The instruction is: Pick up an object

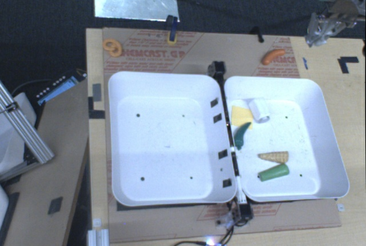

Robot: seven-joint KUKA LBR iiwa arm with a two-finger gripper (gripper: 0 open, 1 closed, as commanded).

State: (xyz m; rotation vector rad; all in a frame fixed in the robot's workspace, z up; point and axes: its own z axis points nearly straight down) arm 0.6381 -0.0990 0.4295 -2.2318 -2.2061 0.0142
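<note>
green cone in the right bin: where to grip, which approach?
Grip the green cone across its thicker left half, coming straight down. It lies flat, long axis roughly left-right, tapering right. Close across the narrow width; the tan cone just above leaves limited finger room, so keep fingers narrow.

Red print on the board [150, 51] is unreadable.

One fixed camera looked down at a slant from above the bench [171, 47]. It stood far enough to take in both white bins [166, 82].
</note>
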